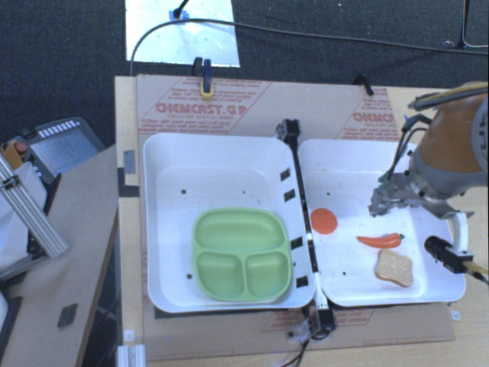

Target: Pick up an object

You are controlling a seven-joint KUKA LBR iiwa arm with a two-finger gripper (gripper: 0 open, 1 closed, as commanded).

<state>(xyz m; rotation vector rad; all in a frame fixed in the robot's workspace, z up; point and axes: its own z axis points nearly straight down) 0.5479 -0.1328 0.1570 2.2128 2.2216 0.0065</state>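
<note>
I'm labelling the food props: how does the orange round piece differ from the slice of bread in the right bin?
The orange round piece is a small flat disc; the slice of bread is larger, tan and roughly square. The disc lies by the bin's left wall, the bread near its front right. Both lie flat in the right bin, untouched.

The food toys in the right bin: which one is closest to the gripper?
The red chili pepper. It lies just below the gripper, while the orange round slice sits farther left and the toast slice lies farther down.
</note>
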